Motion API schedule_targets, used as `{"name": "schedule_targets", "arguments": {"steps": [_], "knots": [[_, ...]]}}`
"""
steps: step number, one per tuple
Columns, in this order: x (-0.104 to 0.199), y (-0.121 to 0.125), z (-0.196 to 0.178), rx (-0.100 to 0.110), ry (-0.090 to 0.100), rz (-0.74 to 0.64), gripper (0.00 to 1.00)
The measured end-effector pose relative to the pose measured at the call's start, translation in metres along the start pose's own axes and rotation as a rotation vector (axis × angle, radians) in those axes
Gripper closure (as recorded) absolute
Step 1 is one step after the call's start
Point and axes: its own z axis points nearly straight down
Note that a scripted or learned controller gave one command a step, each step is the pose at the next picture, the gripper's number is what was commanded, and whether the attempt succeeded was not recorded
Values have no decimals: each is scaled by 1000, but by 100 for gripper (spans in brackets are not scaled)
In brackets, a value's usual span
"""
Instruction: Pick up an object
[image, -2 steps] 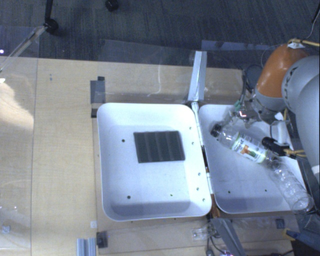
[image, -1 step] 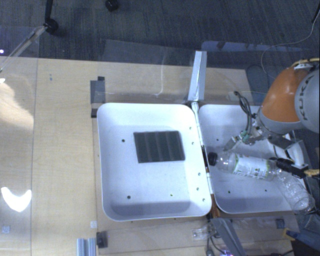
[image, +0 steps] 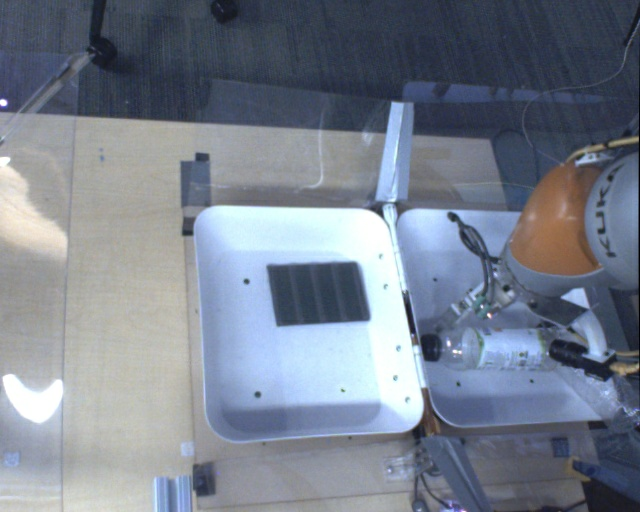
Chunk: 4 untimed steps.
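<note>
Right bin (image: 440, 405): clear bottle (image: 495, 350) lying on side, dark cap twd left bin (image: 230, 400). Claw (image: 487, 300) just above bottle neck; finger state can't tell. Step: approach/grasp. Next: descend, close on bottle, lift

Robotics lab, wooden bench (image: 100, 330) with two white bins (image: 215, 300), grey-and-orange arm (image: 575, 225), loose cables (image: 575, 85), dark carpet floor (image: 300, 45)

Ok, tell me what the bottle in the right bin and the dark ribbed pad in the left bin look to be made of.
Bottle: probably clear plastic, glossy; the bin floor shows through its body, with a pale label and a dark cap. Ribbed pad: likely rubber or foam, matte dark grey, with parallel ridges and no shine; which of the two is unclear.
</note>
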Motion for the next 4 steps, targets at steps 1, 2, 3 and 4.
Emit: {"name": "schedule_targets", "arguments": {"steps": [1,2,3,4], "knots": [[10,20,1,2,1,201,0],[-61,93,4,21,14,219,0],[-58,40,3,7,2,200,0],[-53,-41,-65,9,4,92,0]]}}
